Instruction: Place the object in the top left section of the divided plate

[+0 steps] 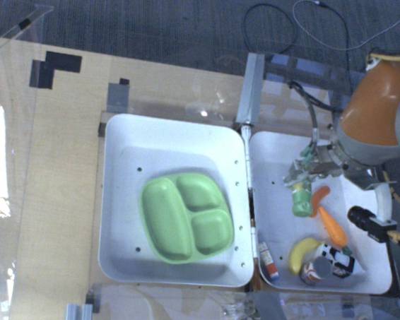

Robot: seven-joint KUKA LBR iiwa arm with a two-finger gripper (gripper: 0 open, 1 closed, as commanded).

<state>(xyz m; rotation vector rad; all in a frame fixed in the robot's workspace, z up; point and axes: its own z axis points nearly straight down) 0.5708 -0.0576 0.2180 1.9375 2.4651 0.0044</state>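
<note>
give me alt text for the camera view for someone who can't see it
A gripper hangs over the right bin, just above a green object lying beside a carrot and a banana. A green divided plate sits in the left bin.

Landmark: green divided plate (187, 217), three sections, lying tilted in the left white bin (123, 183).

- Right white bin (270, 199): just right of the plate's bin, walls touching.
- Gripper (311, 167): right of the plate, in the right bin's upper part, under the grey arm's orange band (377, 96).
- Green object (301, 200): right of the plate, directly below the gripper.
- Orange carrot-like pieces (330, 223): further right.
- Banana (302, 253): right of the plate, lower.
- Black-and-white item (333, 261): beside the banana.
- Marker-like stick (266, 258): nearest the plate, along the right bin's left wall.
</note>
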